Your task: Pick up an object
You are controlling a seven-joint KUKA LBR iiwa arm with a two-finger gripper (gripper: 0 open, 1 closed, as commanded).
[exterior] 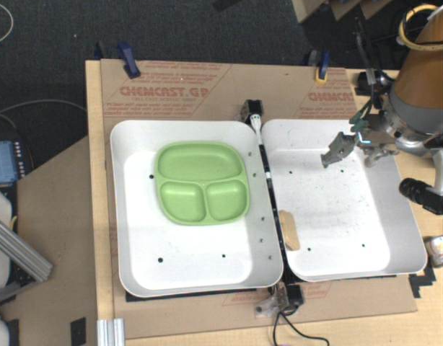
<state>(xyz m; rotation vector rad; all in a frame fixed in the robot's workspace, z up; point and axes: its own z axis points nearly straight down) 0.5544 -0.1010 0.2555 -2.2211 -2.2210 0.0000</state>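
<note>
A light green divided plate (202, 182) lies in the left bin (135, 251), in its upper middle. A small tan wooden piece (289, 231) rests against the left wall of the right bin (380, 254). My gripper (353, 153) hangs over the upper right part of the right bin, well away from both objects. It is open, its two grey fingers (334, 152) spread apart with nothing between them.
Both bins sit on a brown cardboard sheet (171, 89) clamped at the back with blue clips. A black bracket (252, 111) stands at the top of the seam between the bins. Cables run along the front edge.
</note>
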